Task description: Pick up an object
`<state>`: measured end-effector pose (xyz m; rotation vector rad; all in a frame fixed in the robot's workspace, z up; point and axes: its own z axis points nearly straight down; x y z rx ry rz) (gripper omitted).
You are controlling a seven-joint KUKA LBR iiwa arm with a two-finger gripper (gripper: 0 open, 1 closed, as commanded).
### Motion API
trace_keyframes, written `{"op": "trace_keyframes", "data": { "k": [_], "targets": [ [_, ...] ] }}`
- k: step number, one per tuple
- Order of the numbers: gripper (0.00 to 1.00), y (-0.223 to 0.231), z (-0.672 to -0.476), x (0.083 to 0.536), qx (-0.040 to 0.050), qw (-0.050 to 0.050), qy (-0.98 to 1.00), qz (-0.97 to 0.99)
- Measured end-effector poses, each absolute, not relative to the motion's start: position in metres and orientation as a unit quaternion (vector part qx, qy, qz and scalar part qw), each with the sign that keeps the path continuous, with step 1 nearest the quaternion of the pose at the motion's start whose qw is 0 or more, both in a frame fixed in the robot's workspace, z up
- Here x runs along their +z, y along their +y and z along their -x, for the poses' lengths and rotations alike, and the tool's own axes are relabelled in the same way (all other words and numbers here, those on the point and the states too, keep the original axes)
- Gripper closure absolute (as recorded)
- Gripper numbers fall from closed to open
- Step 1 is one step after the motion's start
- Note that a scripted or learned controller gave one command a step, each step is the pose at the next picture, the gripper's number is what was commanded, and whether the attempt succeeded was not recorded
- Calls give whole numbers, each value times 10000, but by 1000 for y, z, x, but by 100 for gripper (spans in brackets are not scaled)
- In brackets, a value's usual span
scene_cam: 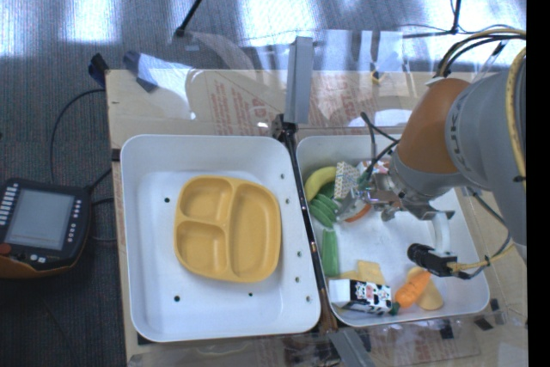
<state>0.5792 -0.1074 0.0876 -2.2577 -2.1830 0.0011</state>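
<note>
Currently the gripper (pixel 365 200) is hovering low in the right bin (pixel 474 271), over the banana (pixel 319 180) and green veg (pixel 324 209); fingers' state: cannot tell. Nearest targets are lying just to its left in view, long axes approx. diagonal.

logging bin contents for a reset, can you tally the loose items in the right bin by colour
Partly hidden by the arm, so this counts what shows in the right bin:
yellow: 2, banana and cheese wedge
green: 2, pea pod and cucumber
orange: 1, carrot
black and white: 1, milk carton
total: 6
</note>
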Motion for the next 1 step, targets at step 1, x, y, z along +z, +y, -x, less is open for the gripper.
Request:
{"op": "trace_keyframes", "data": {
  "k": [1],
  "targets": [
    [0,-151,-577,87,6,6,-6876,7261]
  ]
}}
